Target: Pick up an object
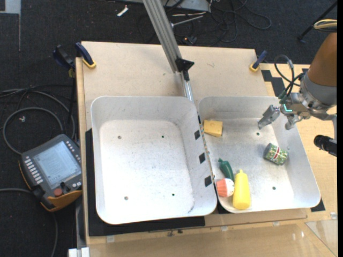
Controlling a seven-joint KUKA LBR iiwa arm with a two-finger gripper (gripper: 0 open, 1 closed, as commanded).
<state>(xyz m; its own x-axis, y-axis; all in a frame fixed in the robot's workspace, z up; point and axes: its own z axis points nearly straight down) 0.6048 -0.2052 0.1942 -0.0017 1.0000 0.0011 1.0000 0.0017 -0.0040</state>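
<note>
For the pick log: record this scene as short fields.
pincer: open, above right bin, holding nothing
right bin: holds cheese, can, yellow bottle, radish
cheese: near the bin's left wall, far end
can: on its side, below the pincer
yellow bottle: lying at near edge
radish: beside the bottle, touching it
left bin: white, speckled floor

Dark carpeted floor carries loose cables. A wooden bench stands centrally. A teach pendant lies left.
</note>
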